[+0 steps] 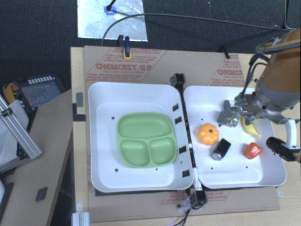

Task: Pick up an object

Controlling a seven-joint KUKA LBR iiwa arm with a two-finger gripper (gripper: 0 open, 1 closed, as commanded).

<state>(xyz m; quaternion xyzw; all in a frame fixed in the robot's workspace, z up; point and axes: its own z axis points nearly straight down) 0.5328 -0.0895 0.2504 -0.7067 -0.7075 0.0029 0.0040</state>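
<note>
In the right bin point(263, 175) lie an orange pumpkin-shaped toy point(208, 133), a small black block point(221, 148), a red pepper-like toy point(252, 150) and a yellow banana point(249, 128). My gripper point(229, 116) reaches in from the right and hangs over the middle of this bin. It sits just up and to the right of the orange toy and left of the banana. The wrist partly covers the banana's upper end.
The left bin point(101, 107) holds a green three-compartment plate point(143, 139). A black divider with clips point(184, 126) runs between the bins. Beyond the bench's left edge stand a table with a keypad device point(41, 92) and a metal rail point(19, 131).
</note>
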